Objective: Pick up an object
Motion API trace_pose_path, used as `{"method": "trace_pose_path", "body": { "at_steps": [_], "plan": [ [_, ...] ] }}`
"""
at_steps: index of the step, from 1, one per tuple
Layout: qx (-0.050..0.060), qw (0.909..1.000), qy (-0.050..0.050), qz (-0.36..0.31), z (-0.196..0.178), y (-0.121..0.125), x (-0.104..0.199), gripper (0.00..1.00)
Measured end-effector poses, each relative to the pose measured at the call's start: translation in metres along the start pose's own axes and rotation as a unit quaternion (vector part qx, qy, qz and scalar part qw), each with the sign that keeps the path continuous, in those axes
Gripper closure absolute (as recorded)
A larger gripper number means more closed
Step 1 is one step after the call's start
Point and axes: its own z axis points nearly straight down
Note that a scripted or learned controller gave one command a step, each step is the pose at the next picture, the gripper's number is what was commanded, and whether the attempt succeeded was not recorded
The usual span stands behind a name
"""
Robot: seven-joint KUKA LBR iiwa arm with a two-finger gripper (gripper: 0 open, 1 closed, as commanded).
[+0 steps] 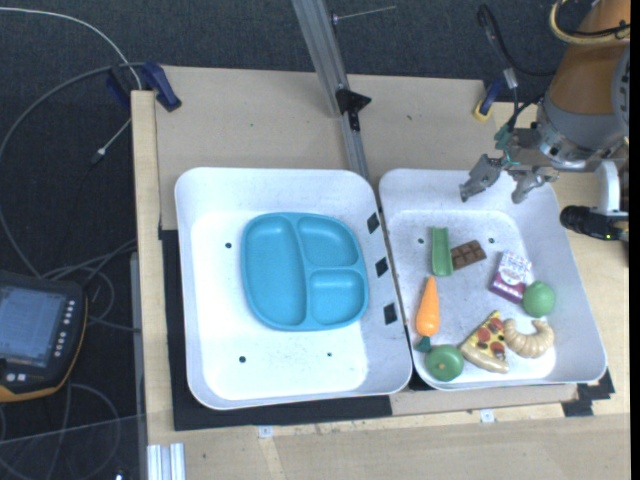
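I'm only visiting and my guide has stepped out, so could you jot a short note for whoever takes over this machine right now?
Gripper: open, holding nothing, over the far edge of the right bin.
Right bin holds the toys: green stick, chocolate piece, carrot, pizza slice, croissant, two green balls and a small pink-and-white packet.
Left bin: a blue divided plate.
Done: nothing picked up yet.
Left: lower onto one toy, close on it, lift.

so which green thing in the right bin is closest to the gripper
The long green stick, upright beside the chocolate. Both round green balls lie farther from the gripper.
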Motion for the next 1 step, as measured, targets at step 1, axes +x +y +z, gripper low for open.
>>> {"method": "trace_pose_path", "body": {
  "at_steps": [1],
  "plan": [
    [0.000, 1.0000, 0.000, 0.000, -0.0001, 0.0000, 0.0000, 0.00]
  ]
}}
